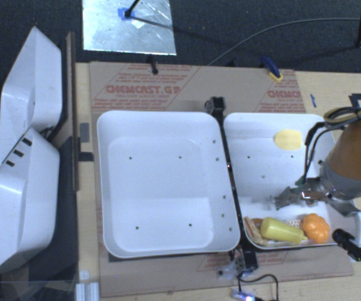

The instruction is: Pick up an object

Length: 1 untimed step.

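On a cardboard-covered bench (167,83), 2 white bins sit side by side, and in the right bin (255,168) a yellow-green object (282,229) and an orange one (317,228) lie touching against the near wall, probably slid there, with a pale yellow disc (288,139) well apart near the far wall. My gripper (288,197) hangs low just beyond the yellow-green piece, holding nothing; I cannot tell how my jaws stand. The left bin (161,180) lies beyond.

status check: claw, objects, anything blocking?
Claw low over right bin, nothing seen between its fingers. Yellow-green piece and orange piece at near edge; pale yellow disc at far side. Nothing blocking.
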Motion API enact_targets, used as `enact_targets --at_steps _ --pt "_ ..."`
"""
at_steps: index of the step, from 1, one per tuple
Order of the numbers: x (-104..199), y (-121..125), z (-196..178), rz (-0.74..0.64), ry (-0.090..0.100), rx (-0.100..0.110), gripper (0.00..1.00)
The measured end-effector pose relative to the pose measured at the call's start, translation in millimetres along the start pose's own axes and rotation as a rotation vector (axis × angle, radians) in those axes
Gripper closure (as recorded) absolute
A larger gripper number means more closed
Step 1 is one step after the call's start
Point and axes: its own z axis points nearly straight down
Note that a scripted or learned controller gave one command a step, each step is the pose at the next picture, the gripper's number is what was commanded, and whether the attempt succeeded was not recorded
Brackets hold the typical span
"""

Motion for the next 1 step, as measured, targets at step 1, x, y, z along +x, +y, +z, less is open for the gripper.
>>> enact_targets --at_steps 1 --pt "-0.1 1.7 -12.8 -0.001 -0.001 -0.006 1.0"
